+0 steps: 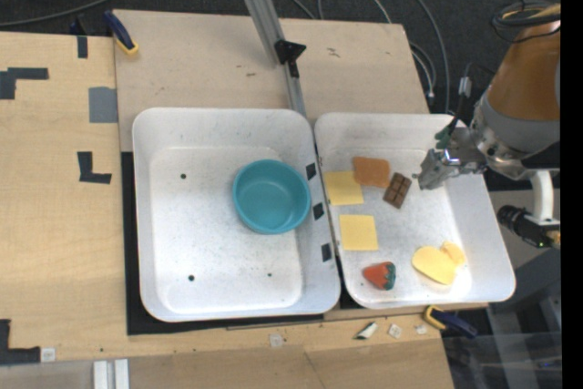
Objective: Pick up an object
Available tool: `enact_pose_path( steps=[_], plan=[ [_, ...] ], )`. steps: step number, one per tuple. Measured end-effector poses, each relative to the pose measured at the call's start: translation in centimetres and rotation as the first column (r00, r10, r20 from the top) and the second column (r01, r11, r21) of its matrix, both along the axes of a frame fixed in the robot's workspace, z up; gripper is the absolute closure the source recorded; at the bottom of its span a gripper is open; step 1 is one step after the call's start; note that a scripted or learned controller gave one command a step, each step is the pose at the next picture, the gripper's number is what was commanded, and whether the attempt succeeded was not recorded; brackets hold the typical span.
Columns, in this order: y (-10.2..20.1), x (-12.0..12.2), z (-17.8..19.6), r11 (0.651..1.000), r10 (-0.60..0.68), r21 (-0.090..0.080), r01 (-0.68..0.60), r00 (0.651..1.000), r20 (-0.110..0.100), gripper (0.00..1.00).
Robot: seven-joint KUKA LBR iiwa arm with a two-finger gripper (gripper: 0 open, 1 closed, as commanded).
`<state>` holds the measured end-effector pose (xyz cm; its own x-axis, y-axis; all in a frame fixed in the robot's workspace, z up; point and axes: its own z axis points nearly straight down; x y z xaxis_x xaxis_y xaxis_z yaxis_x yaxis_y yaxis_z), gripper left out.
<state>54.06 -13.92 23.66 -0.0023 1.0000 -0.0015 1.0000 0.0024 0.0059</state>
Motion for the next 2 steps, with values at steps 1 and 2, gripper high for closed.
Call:
enact_pose_path(
  steps=[1,2],
  plan=[
    [0.0,0.1,5.3,1.000,0.000,0.000,0.000,1.000,-0.001,1.00],
    [5.4,-0.9,4.0,1.000,0.003,0.002,-0.003,1.000,-0.009,1.00]
  ],
)
